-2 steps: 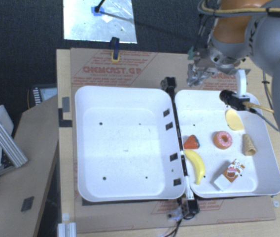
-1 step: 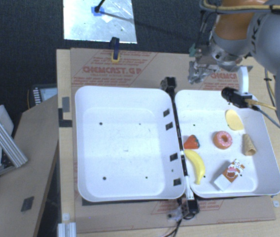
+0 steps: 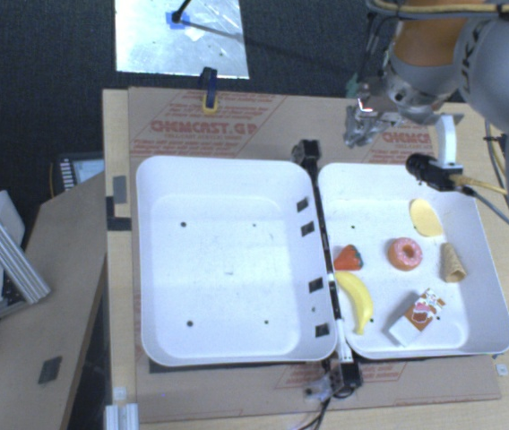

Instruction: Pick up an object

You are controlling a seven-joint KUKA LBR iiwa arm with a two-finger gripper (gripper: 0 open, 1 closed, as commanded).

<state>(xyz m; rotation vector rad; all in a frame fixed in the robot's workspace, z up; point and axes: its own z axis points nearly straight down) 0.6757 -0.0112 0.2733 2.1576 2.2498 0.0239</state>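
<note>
The right bin [image 3: 483,267] holds a yellow banana [image 3: 357,299], a red strawberry-like piece [image 3: 349,258], a pink-frosted donut [image 3: 405,253], a tan cone [image 3: 452,262], a pale yellow flat piece [image 3: 426,217] and a small white and red box [image 3: 420,315]. My gripper [image 3: 360,133] hangs above the bin's far edge, well apart from all of them. Nothing shows between its fingers.
The left bin [image 3: 160,195] lies beside the right one, with a black clip strip [image 3: 319,258] along the seam between them. A shiny metal sheet [image 3: 181,23] lies beyond the bench's far side. Cardboard [image 3: 228,124] rims both bins.
</note>
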